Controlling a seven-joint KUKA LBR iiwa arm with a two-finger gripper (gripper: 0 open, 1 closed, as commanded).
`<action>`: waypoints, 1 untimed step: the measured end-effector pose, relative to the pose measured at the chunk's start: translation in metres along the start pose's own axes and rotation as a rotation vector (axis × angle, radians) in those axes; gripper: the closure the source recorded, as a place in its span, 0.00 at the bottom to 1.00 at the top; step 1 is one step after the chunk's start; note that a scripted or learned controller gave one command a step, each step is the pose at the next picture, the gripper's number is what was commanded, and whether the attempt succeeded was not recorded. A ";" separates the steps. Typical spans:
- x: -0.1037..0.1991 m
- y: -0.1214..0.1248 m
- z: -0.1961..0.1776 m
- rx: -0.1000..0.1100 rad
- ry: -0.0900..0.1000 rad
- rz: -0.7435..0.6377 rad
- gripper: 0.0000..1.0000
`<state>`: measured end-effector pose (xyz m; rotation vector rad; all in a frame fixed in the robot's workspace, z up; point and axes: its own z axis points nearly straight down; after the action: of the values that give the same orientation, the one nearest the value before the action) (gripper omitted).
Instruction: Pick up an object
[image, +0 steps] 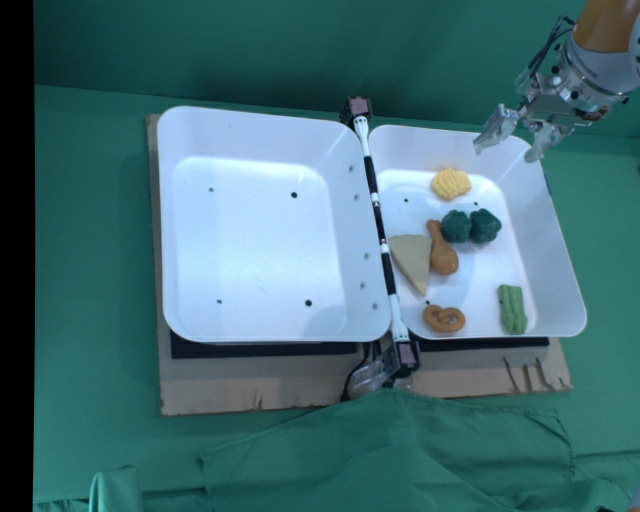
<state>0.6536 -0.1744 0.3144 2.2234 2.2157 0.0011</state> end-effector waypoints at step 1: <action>0.005 0.031 0.099 0.008 0.001 -0.002 0.00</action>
<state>0.6847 -0.1696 0.2159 2.2248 2.2226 -0.0066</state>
